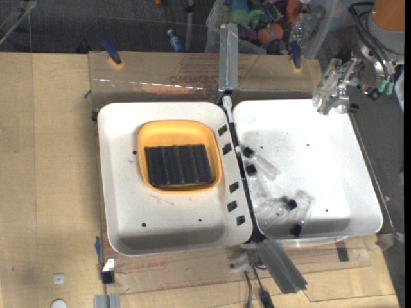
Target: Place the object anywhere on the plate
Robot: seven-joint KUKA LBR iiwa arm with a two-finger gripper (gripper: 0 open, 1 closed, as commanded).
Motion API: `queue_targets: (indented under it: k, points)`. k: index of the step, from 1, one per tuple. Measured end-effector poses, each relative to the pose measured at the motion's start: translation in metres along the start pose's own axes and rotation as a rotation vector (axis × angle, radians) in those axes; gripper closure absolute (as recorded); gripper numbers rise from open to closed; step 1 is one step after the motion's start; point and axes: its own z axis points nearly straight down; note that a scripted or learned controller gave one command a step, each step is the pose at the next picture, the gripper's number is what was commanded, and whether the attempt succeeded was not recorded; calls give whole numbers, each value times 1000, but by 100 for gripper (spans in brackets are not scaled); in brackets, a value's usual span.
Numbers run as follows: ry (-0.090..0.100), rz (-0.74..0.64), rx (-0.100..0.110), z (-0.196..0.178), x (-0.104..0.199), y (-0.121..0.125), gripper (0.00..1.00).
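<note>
An orange-yellow plate lies in the left white bin. A black ribbed rectangular object rests flat on the plate and covers most of its middle. My gripper hangs over the far right corner of the right bin, well away from the plate. I see nothing held in it.
Several clear plastic pieces with black caps lie along the left and near side of the right bin. A divider with black clips separates the bins. A tub of coloured toys stands behind the bench.
</note>
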Motion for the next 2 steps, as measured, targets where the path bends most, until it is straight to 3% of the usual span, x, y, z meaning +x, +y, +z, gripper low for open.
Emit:
queue_targets:
  k: [1,2]
  points:
    - [-1,-361,-1,-48,-3,-17,100]
    - [-1,-658,-2,-52,-13,-41,100]
